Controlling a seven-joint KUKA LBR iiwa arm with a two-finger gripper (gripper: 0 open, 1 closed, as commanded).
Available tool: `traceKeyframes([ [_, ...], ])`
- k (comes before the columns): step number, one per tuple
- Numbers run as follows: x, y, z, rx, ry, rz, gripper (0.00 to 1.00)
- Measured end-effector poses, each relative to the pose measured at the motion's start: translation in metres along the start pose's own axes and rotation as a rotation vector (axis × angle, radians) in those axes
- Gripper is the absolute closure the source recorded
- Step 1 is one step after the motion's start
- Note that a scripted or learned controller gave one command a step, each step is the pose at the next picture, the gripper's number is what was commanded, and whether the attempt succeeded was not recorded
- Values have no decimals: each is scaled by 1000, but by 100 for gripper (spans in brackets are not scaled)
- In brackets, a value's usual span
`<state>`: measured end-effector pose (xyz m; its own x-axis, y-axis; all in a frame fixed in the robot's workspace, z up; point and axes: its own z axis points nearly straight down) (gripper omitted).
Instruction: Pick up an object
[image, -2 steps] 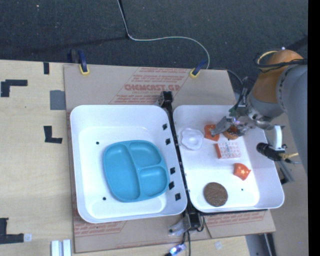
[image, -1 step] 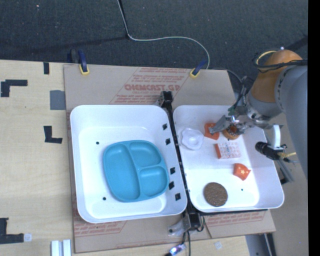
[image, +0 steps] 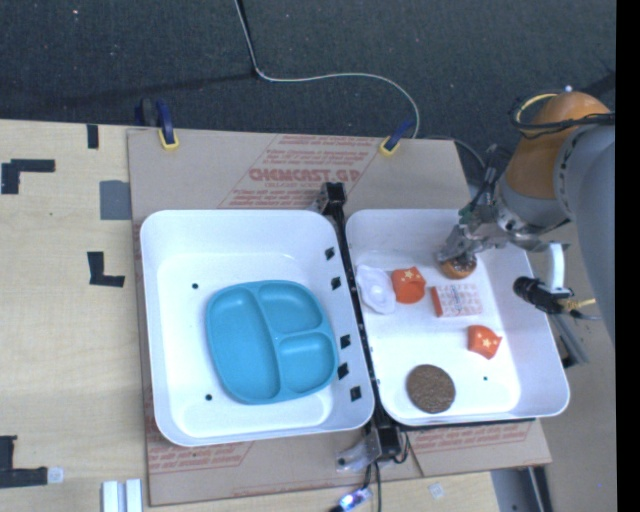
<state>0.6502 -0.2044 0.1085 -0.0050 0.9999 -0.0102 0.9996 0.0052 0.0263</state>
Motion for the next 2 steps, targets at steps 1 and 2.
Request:
traceKeyframes([
  [1, 0, -2, -63, 22, 9, 3, 100],
  [2, 0, -2, -104, 25, 10, 4, 100],
])
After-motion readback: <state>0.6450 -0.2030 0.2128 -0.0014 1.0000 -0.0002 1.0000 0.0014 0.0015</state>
